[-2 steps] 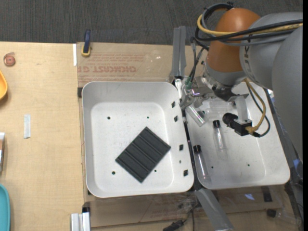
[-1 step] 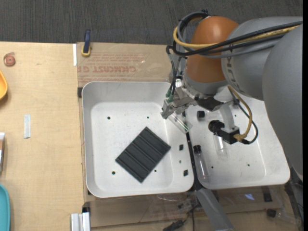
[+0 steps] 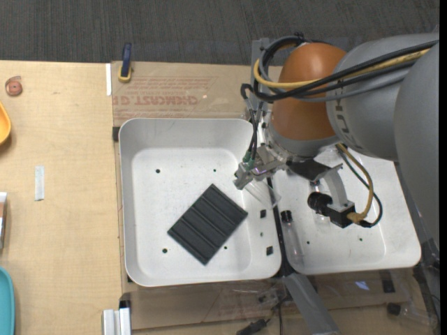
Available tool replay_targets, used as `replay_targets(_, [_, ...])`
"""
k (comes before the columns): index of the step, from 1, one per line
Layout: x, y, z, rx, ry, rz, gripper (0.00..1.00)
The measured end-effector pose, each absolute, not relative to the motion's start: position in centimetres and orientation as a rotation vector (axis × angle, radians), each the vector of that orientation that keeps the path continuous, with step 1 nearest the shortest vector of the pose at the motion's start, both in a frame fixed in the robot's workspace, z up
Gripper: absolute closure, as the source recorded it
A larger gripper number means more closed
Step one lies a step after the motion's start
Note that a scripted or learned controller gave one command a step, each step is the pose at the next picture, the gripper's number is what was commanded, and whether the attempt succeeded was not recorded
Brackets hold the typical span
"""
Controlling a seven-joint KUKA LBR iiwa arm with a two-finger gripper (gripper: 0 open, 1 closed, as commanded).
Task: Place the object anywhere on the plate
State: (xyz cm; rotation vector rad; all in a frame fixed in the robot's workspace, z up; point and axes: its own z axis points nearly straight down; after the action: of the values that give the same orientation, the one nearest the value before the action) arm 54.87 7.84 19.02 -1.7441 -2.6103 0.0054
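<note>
The plate (image 3: 208, 223) is a dark ribbed rectangle lying at a slant on the floor of the left bin (image 3: 140, 187), towards its front. My gripper (image 3: 250, 173) hangs over the left bin's right side, close to the wall shared by the two bins and just above and right of the plate's far corner. At its tip there is a small grey shape with a green spot (image 3: 246, 165). Whether this is a held object or part of the gripper is unclear. The arm's orange band (image 3: 304, 93) and grey body cover much of the right bin (image 3: 363, 250).
A black connector on a yellow cable (image 3: 334, 211) hangs from the arm over the right bin. Small dark bits (image 3: 286, 216) lie near the wall between the bins. Cardboard (image 3: 174, 93) lies behind the left bin, with a blue clamp (image 3: 126, 54) at its edge. A wooden bench (image 3: 56, 187) stretches to the left.
</note>
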Motion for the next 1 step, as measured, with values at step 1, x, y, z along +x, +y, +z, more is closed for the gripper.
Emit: replay_targets(1, [63.26, 14.69, 17.12, -1.517, -2.751, 0.004, 1.00])
